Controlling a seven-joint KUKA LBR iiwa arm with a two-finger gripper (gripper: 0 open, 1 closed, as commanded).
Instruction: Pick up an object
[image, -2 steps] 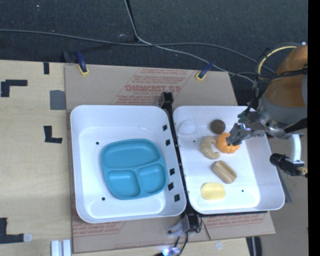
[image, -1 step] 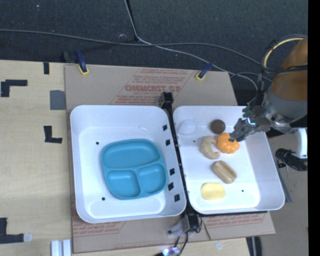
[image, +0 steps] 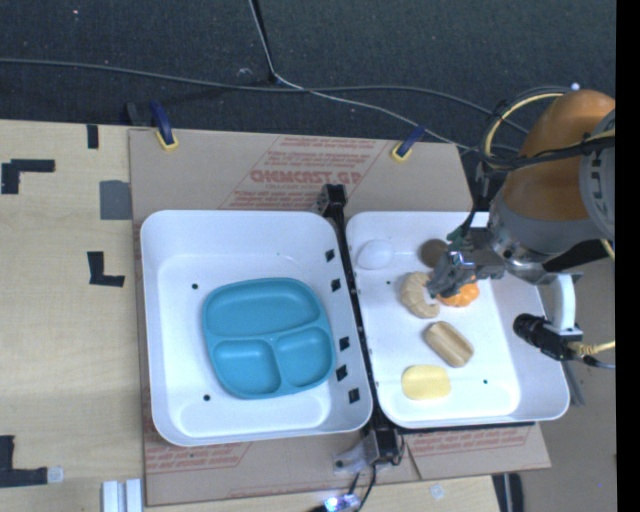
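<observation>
Cardboard sheet (image: 300, 170) clamped on a wooden bench, dark carpet beyond; two white bins on it, the left bin (image: 165, 330) holding one blue divided plate (image: 267, 335). Right bin (image: 500, 390) holds five food items: white piece, tan lump, orange piece (image: 462, 295), brown roll, yellow block. Gripper (image: 447, 275) sits over the orange piece, right of the tan lump (image: 418, 295); cannot tell its finger state, nor the orange piece's long axis.

The arm (image: 560, 190) is formed of rounded grey casing, topped by a broad orange band (image: 570, 125). A thin yellowish cable (image: 500, 118) is looped beside the band. The gripper (image: 447, 277) is built of dark metal parts.
</observation>
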